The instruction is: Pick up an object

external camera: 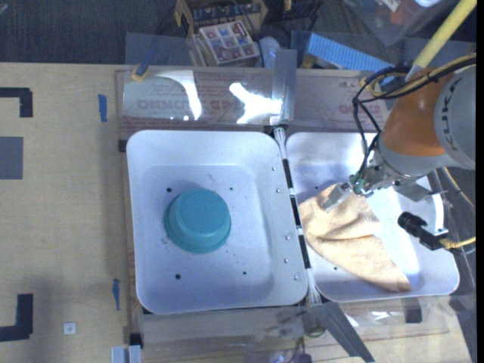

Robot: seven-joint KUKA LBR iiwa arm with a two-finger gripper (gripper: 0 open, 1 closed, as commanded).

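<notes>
Faint mirrored lettering, clear panel [200,97], apparently illegible

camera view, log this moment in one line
hand at cloth top edge, right bin | teal bowl in left bin | grasp unconfirmed

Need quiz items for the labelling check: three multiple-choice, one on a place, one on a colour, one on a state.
1. Where is the bowl?
A. left bin
B. right bin
C. on the bench outside the bins

2. What colour is the cloth?
A. teal
B. pale tan
C. black

3. How does the bowl stand?
A. upright, opening up
B. upside down, base up
C. on its side

Answers:
1 A: it sits on the floor of the left bin.
2 B: the cloth in the right bin is pale tan; the hand is at its upper edge.
3 B: its flat base faces up.
</notes>
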